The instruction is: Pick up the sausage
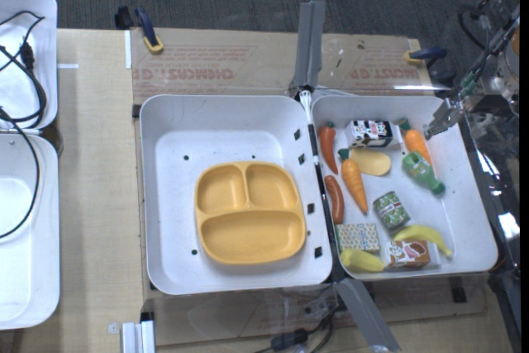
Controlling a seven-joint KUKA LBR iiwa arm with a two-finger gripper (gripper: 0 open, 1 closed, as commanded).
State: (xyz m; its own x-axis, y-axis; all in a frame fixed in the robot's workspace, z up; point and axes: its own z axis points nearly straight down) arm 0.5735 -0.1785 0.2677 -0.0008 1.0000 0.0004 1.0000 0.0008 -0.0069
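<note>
The sausage (334,198) is lying against the left wall of the right bin (473,178), its long axis running along that wall, a carrot (355,184) crowding its right side. The gripper (440,122) is hovering near the bin's upper right, holding nothing; its opening is unclear.

Slim metallic claw (438,124), dark looping cables (488,4)

a glossy, smooth plastic look is shown by the sausage (334,199), the yellow divided plate (250,212) and both white bins (165,178), while matt wood grain is seen on the bench (91,178).
</note>
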